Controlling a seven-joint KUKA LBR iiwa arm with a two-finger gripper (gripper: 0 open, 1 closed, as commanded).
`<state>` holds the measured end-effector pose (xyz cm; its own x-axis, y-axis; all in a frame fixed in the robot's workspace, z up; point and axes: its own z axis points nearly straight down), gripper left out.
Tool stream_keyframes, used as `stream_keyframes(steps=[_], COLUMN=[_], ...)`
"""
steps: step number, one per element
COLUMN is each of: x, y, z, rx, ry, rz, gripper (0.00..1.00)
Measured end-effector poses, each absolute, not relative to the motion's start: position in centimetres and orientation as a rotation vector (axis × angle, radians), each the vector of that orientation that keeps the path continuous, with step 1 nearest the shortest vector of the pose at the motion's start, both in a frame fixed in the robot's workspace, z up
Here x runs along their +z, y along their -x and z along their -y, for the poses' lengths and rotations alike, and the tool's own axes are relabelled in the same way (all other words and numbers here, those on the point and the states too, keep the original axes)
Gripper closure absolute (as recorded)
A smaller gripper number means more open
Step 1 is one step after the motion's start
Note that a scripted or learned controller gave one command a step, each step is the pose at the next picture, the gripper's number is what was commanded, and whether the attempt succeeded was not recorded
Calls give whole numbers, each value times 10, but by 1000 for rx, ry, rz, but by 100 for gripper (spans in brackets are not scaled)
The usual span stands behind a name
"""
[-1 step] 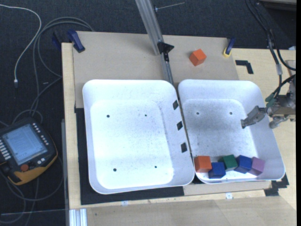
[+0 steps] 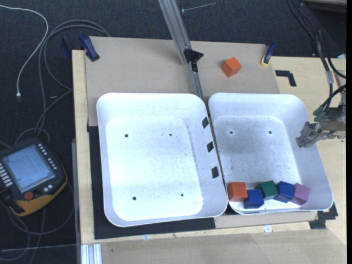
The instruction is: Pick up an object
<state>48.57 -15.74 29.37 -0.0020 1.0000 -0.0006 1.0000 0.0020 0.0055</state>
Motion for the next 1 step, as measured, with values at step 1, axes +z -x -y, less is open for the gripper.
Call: stream_keyframes(steps=[1], x=[333], y=[-490], z=[136], rx=[6], ry=[-2213], rz=[-2223], gripper=[100])
